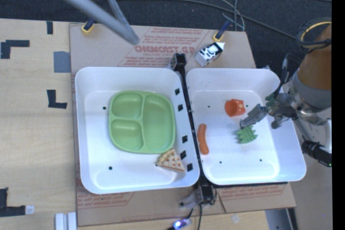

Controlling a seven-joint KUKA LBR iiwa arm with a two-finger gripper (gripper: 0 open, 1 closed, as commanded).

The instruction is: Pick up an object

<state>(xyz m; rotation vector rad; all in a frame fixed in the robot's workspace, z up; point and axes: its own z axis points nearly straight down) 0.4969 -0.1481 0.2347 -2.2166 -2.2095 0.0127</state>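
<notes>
Closest to the camera, along the lower edge, the cardboard sheet [161,46] under both bins sits on the wooden desk [32,132]. Left bin [89,169]: holds a green divided plate [143,121], lying flat near its middle, and a pizza-slice toy [171,160] just off the plate's lower right corner, close to the bin's right wall. Right bin [291,169]: holds three items. An orange sausage-shaped toy [202,138] lies near the left wall, lengthwise toward the camera. A red-orange toy [234,107] sits toward the middle rear. A green leafy toy [247,134] lies in the middle right portion, well apart from the sausage toy. Arm [315,78] enters from the right, orange band visible above the wrist. The jaws [252,118] sit low over the right bin, between the red-orange toy and the green leafy toy, their tip just above the leafy toy. Whether the jaws are spread or pressed together cannot be told; nothing is seen pinched between them. A small black-and-white object [210,51] rests on the cardboard behind the right bin.
</notes>
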